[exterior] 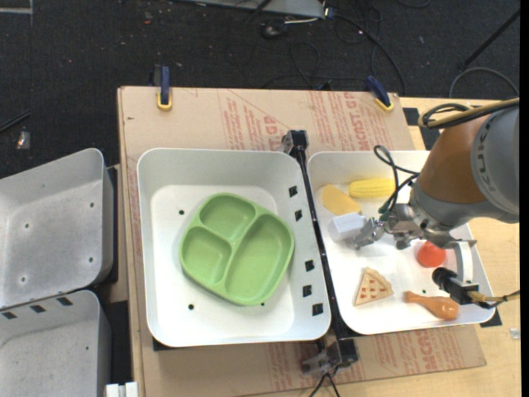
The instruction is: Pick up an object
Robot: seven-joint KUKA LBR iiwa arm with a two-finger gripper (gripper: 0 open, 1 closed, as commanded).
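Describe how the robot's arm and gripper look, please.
The arm is bulky and rounded, grey with a broad orange band above the wrist. Black cables loop along it. The gripper is small, metallic grey, and reaches over the right bin.

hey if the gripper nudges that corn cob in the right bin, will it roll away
Probably yes: the corn cob looks rounded and long, so a sideways nudge would likely roll it. It lies beside a yellow wedge, which may stop it that way. It looks like stiff plastic, probably light.
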